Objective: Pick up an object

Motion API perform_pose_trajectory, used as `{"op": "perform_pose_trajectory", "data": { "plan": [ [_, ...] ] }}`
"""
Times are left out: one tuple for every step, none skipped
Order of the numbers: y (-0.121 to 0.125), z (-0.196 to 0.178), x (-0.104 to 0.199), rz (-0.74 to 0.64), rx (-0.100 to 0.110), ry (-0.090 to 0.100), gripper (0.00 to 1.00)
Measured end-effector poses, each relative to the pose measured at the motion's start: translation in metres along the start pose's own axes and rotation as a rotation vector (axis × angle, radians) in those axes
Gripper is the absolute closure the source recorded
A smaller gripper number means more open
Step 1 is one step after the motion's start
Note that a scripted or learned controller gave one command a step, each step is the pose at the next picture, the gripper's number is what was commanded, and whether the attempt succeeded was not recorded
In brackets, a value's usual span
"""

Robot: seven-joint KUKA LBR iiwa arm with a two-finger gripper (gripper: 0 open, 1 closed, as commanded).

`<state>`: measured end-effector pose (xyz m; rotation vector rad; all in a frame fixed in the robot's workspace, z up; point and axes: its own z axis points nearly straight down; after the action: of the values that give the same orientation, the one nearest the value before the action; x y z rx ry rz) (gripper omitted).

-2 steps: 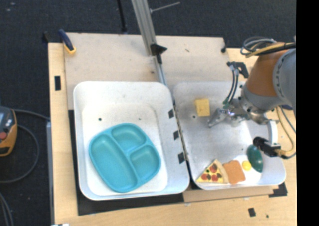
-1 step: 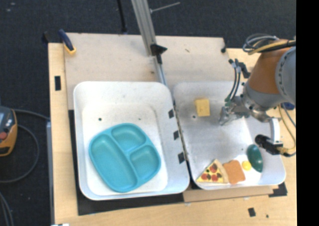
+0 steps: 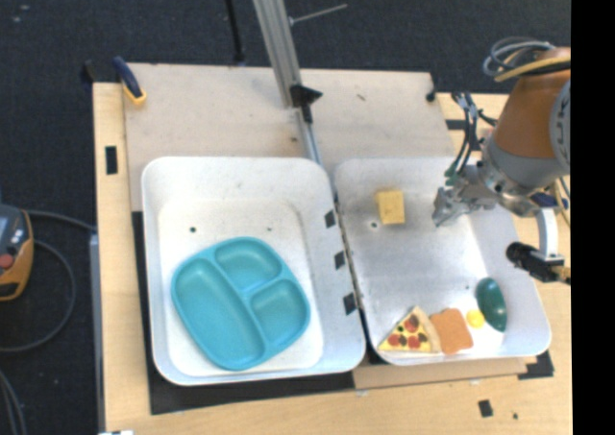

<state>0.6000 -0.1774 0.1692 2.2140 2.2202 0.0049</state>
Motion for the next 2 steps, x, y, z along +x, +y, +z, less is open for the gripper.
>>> {"op": "perform_pose_trajectory", "data": {
  "plan": [
    [0.002,-0.054,-0.002,0.0,-0.001,-0.001,1.0],
    [0.012,-0.067,0.05,-0.005,0.002,0.003,1.0]
  ]
}}
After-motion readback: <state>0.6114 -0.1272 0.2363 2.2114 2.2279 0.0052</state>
